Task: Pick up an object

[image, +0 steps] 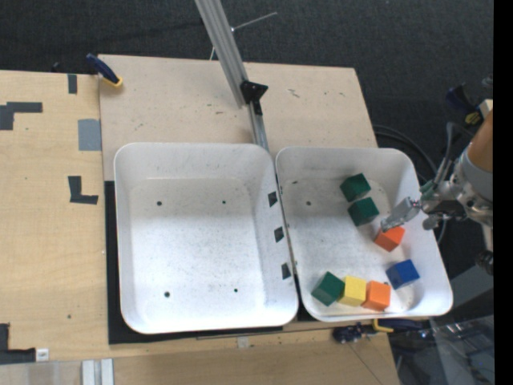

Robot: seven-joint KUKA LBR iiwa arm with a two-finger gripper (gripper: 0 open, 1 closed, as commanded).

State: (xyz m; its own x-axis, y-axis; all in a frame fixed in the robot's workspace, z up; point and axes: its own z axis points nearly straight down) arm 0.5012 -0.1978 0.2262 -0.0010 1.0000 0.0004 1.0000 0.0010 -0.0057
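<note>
Two shallow white bins sit side by side on a pale wooden bench (48, 215), the left bin (128, 239) and the right bin (309, 175) touching along their inner rims over a black mat (111, 295). Grey and black tape patches mark the bench at the left, and a blue-and-yellow clamp (104, 69) lies near its far edge. A slanted aluminium rail (224, 38) runs down from the far side to the seam between the bins. Dark carpet (385, 22) surrounds the bench.

Blocks lie in the right bin: two dark green cubes (358, 199) near the middle, an orange cube (390, 237) toward the right wall, a blue cube (402, 273) nearer, and a near-edge row of green, yellow and orange cubes (352, 290).

The gripper (405, 212) reaches in over the right rim, just above the orange cube; whether its jaws are wide, narrow or closed on anything cannot be told.
</note>
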